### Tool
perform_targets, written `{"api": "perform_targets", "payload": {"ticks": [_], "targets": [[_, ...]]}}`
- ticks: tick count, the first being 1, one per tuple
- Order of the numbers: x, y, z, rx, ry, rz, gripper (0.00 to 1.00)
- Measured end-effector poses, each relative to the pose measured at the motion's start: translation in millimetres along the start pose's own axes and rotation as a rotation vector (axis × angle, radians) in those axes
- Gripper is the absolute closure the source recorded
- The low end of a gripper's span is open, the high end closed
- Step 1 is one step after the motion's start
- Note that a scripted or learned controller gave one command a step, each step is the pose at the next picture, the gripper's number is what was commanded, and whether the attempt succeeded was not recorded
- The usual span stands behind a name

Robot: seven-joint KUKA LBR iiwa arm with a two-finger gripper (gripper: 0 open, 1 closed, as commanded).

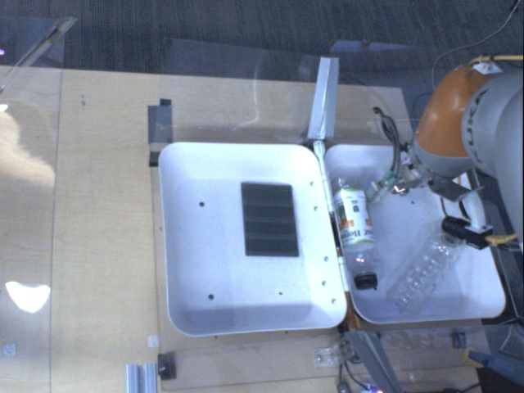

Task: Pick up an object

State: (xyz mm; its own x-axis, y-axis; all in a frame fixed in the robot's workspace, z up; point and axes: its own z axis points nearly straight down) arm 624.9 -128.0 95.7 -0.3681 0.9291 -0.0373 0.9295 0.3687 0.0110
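The arm [475, 121] hangs over the right bin [491, 297]; whether its jaws are parted cannot be told. Just left of them lies a labelled bottle [354, 219]; below them, a clear bottle [422, 273].

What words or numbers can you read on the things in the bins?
Labelled bottle, right bin: its white, green and orange label has print, but it is too small and blurred to read.
Clear plastic bottle, right bin: no label or writing visible.
Dark ridged pad, left bin: no writing visible.
Small black object, right bin: no writing visible.
So nothing here can be read.
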Motion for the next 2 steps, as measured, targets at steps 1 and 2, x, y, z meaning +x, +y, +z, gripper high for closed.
{"api": "perform_targets", "payload": {"ticks": [1,2], "targets": [[-9,25,2,0.015,-0.006,-0.072,0.0],[-55,-10,-98,0.004,0.031,0.054,0.0]]}}
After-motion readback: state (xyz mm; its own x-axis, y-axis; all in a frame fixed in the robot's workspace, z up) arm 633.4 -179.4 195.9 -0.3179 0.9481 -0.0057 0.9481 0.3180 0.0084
